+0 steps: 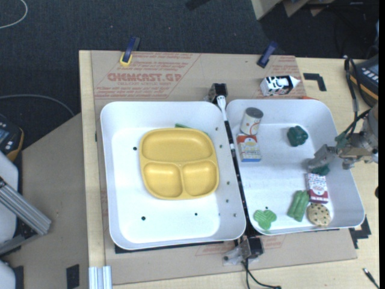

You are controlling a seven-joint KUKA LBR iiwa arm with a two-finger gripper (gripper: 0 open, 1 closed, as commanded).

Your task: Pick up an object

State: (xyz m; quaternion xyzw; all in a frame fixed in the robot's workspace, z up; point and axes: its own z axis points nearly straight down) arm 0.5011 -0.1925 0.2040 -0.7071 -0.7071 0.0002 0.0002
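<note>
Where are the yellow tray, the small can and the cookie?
yellow tray (178, 162), camera view, on its middle divider.
small can (250, 122), camera view, on its side label.
cookie (319, 214), camera view, on its top face.

Smooth, glossy yellow plastic divided plate (178, 162) in a matt white plastic bin (120, 209); paper-labelled cylindrical can (250, 122); pale desk (96, 83) of printed brown cardboard.

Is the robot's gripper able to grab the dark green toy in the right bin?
Probably yes. The dark green toy sits alone on open bin floor, nothing on top or crowding it, and the gripper hovers just beside it in the right bin.
</note>
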